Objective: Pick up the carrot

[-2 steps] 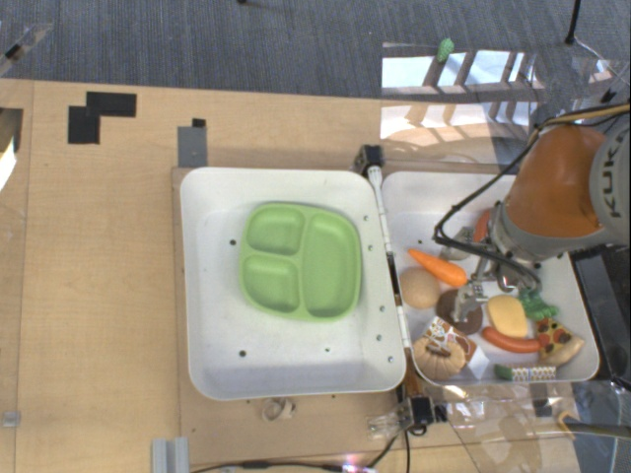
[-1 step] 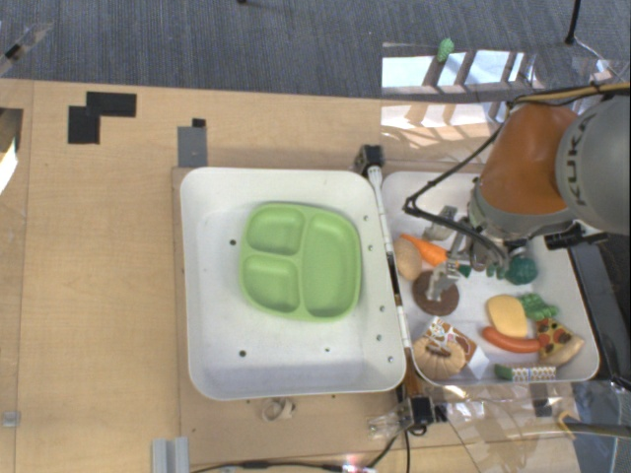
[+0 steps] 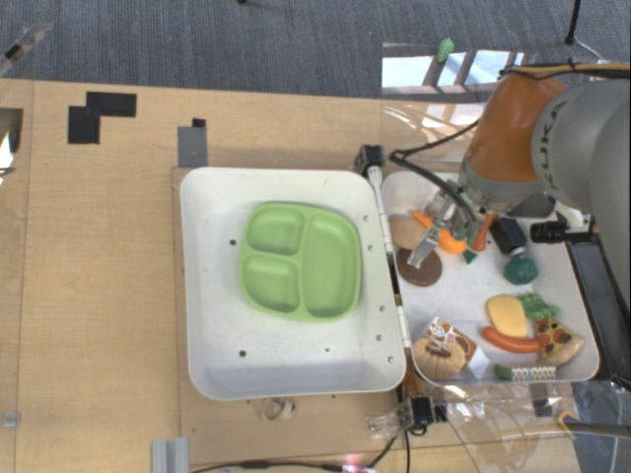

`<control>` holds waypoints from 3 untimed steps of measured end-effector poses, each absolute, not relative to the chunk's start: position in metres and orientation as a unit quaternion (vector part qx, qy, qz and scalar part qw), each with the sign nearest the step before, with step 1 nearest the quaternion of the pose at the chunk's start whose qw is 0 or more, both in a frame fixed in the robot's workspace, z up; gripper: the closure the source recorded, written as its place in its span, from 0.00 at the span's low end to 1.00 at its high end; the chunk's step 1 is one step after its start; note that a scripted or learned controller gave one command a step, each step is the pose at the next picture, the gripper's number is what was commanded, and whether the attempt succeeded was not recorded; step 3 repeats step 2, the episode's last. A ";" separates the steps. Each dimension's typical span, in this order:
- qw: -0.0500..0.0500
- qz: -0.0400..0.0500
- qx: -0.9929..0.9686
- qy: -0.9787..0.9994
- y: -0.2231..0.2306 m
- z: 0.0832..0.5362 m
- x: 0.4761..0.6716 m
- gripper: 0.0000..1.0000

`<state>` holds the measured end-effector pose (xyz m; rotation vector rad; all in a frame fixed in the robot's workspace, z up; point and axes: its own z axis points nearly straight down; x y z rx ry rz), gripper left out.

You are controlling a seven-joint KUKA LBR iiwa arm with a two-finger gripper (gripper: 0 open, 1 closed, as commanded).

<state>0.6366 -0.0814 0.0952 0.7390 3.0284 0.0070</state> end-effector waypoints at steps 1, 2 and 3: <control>0.014 0.004 0.294 0.956 -0.090 0.096 0.586 0.00; 0.020 0.005 0.290 0.957 -0.088 0.110 0.591 1.00; 0.020 0.005 0.290 0.957 -0.088 0.110 0.591 1.00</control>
